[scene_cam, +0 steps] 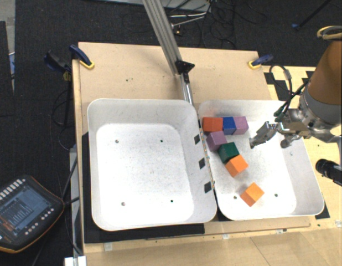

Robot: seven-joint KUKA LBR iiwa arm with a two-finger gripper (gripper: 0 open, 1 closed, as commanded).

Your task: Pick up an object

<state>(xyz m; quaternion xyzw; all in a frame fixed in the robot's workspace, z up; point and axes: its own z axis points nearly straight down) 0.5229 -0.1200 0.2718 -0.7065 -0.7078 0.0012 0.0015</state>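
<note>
Far off to the claw's left sits the left bin [143, 165], with only small dark dots on its white floor. Closer to the claw, in the right bin [295, 195], the blocks lie in a bunch. A red block [212, 124], a blue block [229, 124] and a purple block [241, 124] stand in a row, touching, to the left of the claw and a bit farther back. Under them sit another purple block [216, 140], a green block [228, 151] and an orange block [236, 165], packed close in a slanted line. One more orange block [252, 194] lies alone, nearer the front than the claw. The claw [269, 136] hangs over bare white floor, just right of the bunch. Its two fingers look spread apart, with nothing between them. From here, a try could go wrong. The blocks in the bunch press on each other, so a finger might land on top of one or push them away and close on air. The lone orange block looks easier, but the claw is not over it.
</note>
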